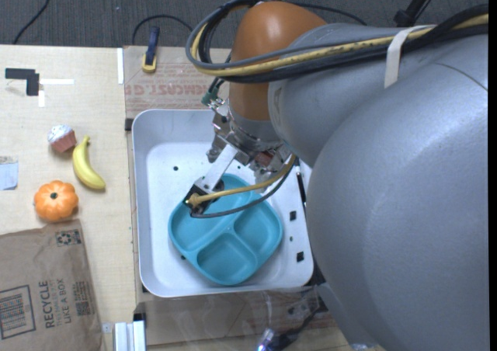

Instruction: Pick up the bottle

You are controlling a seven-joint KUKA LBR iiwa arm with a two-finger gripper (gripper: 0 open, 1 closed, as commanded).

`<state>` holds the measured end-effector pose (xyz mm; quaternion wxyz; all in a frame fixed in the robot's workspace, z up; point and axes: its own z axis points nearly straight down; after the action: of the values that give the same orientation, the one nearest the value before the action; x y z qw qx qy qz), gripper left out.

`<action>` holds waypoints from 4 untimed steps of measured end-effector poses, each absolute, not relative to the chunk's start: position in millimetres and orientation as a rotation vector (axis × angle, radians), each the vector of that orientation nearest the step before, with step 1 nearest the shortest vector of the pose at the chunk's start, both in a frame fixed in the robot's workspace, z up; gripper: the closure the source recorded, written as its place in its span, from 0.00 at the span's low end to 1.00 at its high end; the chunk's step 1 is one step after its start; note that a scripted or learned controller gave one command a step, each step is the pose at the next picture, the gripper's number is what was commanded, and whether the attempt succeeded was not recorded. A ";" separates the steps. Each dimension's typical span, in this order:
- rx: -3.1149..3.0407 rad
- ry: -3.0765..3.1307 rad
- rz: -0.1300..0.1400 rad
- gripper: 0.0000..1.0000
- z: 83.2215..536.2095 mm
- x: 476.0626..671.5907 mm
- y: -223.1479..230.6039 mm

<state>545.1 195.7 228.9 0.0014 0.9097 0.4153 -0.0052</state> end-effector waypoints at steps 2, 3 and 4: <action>2.932 1.137 -0.015 0.00 115.4 476.4 166.3; 2.803 1.417 -0.015 0.00 221.1 478.4 134.9; 2.803 1.417 -0.015 0.00 221.1 478.4 134.9</action>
<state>478.4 134.9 221.1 0.0005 0.8924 0.4512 -0.0048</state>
